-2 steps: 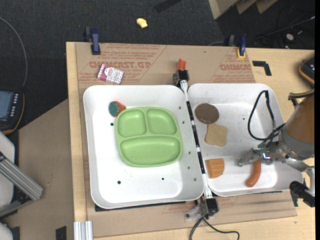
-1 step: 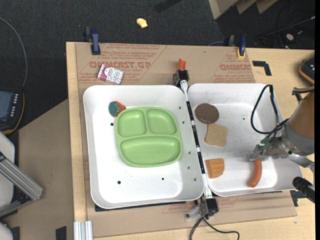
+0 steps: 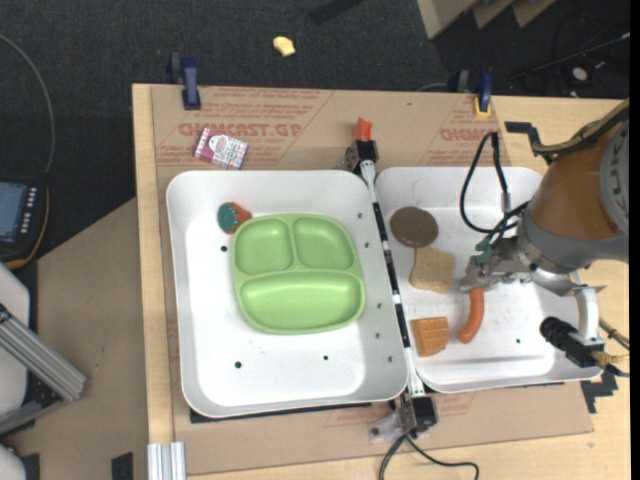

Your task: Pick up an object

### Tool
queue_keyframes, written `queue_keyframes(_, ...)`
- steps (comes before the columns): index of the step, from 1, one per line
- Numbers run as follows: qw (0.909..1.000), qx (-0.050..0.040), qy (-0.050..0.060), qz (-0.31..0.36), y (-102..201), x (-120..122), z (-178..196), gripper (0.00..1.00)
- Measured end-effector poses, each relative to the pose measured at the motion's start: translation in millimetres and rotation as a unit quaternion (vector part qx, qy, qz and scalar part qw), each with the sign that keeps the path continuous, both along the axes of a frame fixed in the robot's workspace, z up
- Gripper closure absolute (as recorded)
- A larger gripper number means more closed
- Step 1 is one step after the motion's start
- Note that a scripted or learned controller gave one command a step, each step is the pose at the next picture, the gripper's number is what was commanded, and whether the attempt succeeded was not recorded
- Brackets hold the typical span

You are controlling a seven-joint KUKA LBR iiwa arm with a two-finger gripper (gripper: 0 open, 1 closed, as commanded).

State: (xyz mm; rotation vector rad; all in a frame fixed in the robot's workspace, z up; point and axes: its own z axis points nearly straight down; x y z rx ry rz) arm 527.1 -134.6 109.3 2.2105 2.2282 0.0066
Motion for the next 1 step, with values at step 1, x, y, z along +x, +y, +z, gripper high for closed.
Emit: queue_keyframes(1, 1.0000, 0.0009, -0.004, 0.003, 93.4, 57.6, 80.7, 1.00)
